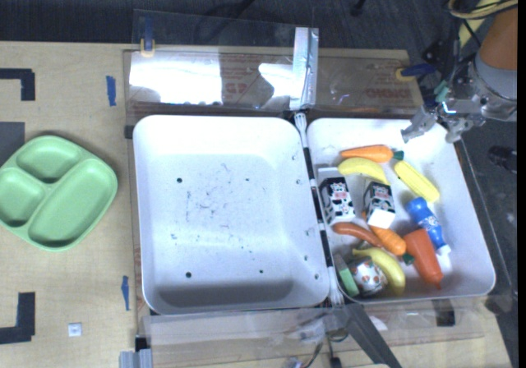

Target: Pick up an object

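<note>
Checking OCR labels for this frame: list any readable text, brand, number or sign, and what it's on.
None can be read.
Clear panel behind the right bin: reddish print, too blurred to read.
Two small cartons in the right bin: black-and-white print, too small to read.
Blue bottle: label illegible.

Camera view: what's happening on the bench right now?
A KUKA arm reaches in from the right, its gripper above the far right corner of the right bin, with nothing visible between its fingers. That bin holds a pile of toy food: a carrot, bananas, a blue bottle and more. The left bin sits alongside. A green divided plate lies on the bench to the left. Nothing has been picked yet.
</note>
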`<state>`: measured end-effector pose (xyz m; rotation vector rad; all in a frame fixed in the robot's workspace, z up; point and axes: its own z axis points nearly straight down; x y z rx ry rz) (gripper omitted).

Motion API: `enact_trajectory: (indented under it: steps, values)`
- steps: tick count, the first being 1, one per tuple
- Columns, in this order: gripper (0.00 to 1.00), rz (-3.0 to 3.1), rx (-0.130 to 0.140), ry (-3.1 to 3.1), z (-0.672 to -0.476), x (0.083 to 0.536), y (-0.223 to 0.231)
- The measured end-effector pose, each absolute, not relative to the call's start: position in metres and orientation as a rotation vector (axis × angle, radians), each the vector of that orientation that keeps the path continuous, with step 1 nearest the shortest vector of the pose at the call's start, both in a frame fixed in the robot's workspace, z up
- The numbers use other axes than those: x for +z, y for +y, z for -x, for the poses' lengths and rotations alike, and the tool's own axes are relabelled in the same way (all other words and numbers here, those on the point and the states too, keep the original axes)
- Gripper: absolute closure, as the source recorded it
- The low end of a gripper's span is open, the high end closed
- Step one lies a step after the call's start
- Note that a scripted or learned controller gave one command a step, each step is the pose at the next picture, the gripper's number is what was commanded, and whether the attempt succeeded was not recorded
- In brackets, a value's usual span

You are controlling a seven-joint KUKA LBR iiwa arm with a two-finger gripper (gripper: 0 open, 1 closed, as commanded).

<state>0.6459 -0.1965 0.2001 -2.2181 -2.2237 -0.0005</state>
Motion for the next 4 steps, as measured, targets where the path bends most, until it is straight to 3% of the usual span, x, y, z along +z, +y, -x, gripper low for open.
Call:
enact_trajectory:
  steps: [1, 2, 3, 4]
  values:
    - [0.00, 1.994, -0.011, -2.405, -0.667, 0.097, -0.210]
    - [0.00, 2.062, -0.004, -2.375, -0.630, 0.086, -0.169]
    - [1.00, 2.066, -0.006, -2.379, -0.632, 0.098, -0.169]
    - [1.00, 2.001, -0.003, -2.426, -0.657, 0.197, -0.099]
